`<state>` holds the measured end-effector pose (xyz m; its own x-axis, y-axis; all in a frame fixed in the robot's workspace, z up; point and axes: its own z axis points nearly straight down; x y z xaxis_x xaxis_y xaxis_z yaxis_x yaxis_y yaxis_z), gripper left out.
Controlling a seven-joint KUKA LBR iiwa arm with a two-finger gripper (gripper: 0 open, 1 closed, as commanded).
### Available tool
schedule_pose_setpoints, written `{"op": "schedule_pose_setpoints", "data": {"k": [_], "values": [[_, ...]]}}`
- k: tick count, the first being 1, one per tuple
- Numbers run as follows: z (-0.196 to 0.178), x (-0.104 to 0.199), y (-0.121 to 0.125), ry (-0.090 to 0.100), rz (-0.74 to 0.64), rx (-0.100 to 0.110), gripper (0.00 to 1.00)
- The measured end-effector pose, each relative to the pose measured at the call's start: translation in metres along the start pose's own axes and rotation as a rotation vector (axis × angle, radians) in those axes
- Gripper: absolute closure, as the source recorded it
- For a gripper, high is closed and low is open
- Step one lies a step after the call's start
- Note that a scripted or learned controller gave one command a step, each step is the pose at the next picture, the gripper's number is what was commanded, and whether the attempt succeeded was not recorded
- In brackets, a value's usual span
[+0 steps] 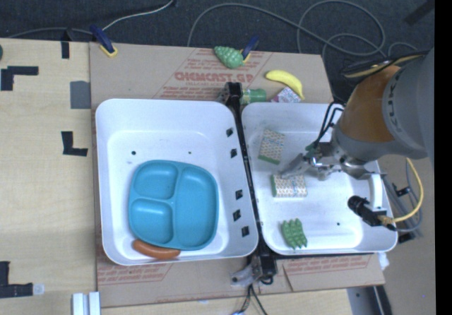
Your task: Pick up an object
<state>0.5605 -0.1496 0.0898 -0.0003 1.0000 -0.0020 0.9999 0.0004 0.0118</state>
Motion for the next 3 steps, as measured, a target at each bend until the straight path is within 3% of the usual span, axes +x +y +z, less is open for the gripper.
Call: {"op": "schedule_pose_setpoints", "data": {"k": [1, 2, 3], "values": [[0.004, 0.043, 0.054, 0.001, -0.002, 0.006, 0.00], [0.005, 0.038, 0.096, 0.001, -0.002, 0.008, 0.00], [0.005, 0.052, 0.086, 0.000, -0.001, 0.010, 0.00]]}}
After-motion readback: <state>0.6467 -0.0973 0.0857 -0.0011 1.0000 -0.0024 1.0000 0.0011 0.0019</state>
